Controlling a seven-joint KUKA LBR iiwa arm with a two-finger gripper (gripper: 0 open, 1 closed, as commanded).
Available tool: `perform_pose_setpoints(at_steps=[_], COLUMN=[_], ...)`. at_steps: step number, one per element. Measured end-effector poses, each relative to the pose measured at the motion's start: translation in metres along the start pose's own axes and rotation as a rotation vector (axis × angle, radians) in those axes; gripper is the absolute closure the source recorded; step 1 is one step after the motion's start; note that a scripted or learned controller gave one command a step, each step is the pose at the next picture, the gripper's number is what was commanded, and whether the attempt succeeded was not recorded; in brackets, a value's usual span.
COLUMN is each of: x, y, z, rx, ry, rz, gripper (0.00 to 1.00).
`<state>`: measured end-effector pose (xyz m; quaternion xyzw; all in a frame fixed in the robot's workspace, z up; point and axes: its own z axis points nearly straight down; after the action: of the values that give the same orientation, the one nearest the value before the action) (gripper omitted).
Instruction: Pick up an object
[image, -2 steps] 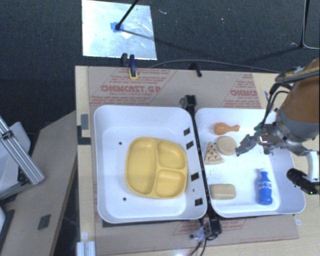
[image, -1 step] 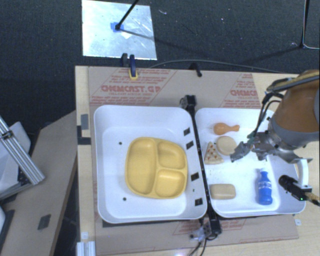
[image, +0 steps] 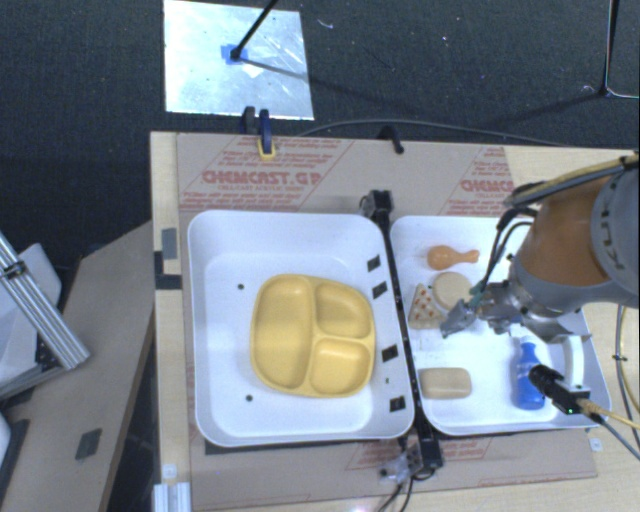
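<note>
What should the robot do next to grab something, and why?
Probably lower the gripper a little toward the round tan piece just beside it in the right bin. That piece looks nearest; the blue bottle and the tan block lie farther off.

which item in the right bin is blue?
The blue bottle, at the bin's near right corner. The other pieces there are tan, beige or orange.

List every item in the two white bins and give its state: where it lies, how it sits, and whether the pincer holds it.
Yellow divided plastic plate: flat, left bin, hollows up.
Orange drumstick-shaped toy: lying, right bin, free.
Round beige disc: beside the pincer, free.
Tan waffle-patterned wedge: lying, free.
Beige rounded block: lying, free.
Blue plastic bottle: lying, free.
Pincer: above right bin, holding nothing.
</note>
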<state>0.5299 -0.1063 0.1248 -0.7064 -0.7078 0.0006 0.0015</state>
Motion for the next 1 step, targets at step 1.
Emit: perform_pose_setpoints(at_steps=[1], x=[-0.0012], y=[0.0013], z=[-0.0137], rx=[-0.006], ry=[-0.002], rz=[-0.001], gripper=[1.00])
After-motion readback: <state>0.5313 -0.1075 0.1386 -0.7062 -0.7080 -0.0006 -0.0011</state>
